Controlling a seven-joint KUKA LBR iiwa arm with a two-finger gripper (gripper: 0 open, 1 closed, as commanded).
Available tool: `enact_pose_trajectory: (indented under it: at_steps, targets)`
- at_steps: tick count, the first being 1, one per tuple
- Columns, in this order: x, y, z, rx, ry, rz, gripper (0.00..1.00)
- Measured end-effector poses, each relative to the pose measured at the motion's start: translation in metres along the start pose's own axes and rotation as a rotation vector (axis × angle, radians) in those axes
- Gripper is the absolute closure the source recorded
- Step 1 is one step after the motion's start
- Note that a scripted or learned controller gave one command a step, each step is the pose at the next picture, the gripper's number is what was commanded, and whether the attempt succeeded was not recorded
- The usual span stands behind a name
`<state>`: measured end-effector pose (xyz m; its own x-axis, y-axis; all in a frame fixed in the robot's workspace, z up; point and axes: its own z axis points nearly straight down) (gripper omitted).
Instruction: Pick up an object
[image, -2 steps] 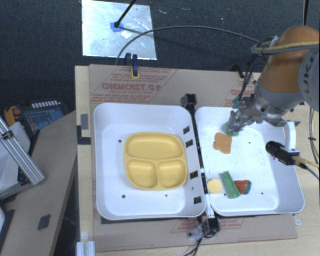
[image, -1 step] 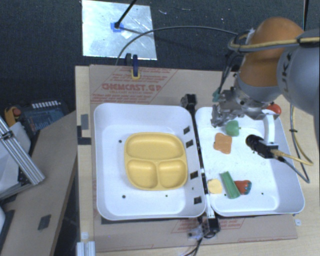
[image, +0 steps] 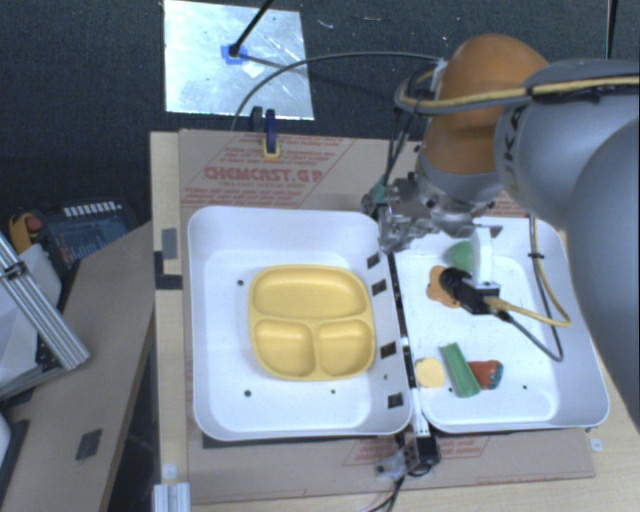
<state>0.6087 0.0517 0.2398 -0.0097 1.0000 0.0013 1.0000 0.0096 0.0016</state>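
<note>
My gripper (image: 397, 232) hangs from the grey arm with the orange band (image: 478, 95), low over the far left corner of the right bin (image: 570, 395), close to the divider between the bins. In that bin lie a green piece (image: 462, 253) partly hidden behind the arm's fittings, an orange piece (image: 437, 287), a yellow disc (image: 430, 374), a green block (image: 459, 369) and a red-orange piece (image: 488, 374). None of them shows inside the gripper.
A yellow divided plate (image: 308, 320) sits in the left bin (image: 215, 300). A yellow cable (image: 535, 318) loops from the arm over the right bin. Cardboard (image: 270, 170) lies under both bins, with clutter off the bench at left.
</note>
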Motion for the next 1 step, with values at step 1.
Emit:
enact_pose_trajectory:
  at_steps: [1]
  targets:
    - [0.0562,0.0113,-0.004,-0.002,0.002,0.0,1.0]
